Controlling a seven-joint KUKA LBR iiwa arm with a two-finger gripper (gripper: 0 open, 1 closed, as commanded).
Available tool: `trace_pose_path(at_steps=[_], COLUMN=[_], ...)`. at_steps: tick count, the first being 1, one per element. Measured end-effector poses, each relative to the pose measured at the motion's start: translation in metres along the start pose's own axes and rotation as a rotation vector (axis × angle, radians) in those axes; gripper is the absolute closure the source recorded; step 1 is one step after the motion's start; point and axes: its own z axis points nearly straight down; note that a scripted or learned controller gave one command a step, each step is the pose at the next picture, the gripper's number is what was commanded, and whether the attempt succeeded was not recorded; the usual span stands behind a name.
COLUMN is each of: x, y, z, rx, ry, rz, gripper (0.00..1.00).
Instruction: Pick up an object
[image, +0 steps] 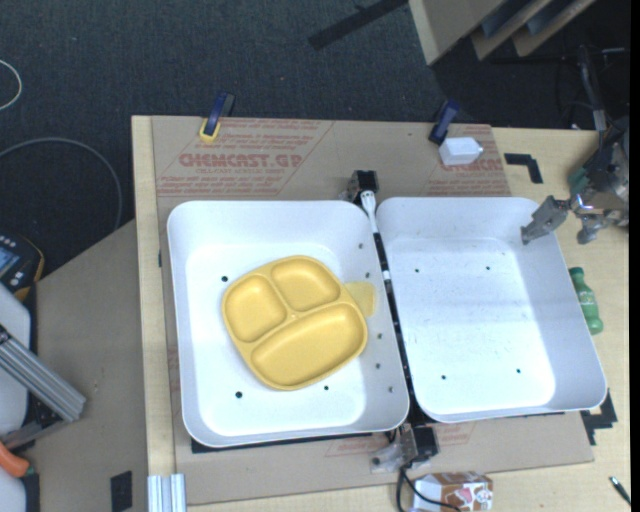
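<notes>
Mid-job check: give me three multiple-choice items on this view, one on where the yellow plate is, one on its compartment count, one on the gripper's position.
1. The plate lies in:
A. left bin
B. right bin
C. on the bench

2. Its compartments number:
A. two
B. three
C. five

3. The gripper is:
A. over the plate
B. at the right bin's far right corner
C. past the left bin

Key: 1 A, it rests on the left bin floor; 2 B, two small, one large; 3 B, it hangs by the right bin rim, apart from the plate.
</notes>
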Motion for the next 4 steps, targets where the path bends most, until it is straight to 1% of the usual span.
trace_pose_path(at_steps=[1,2,3,4], x=[0.041,0.075,0.074,0.077], y=[-0.083,-0.114,-0.113,-0.114], z=[-0.091,-0.300,-0.305,-0.204], rx=[0.006,-0.013,-0.007,0.004], ry=[0.000,-0.004,-0.004,0.001], rz=[-0.001,-0.003,-0.001,0.001], gripper=[0.00,0.00,1.00,1.00])
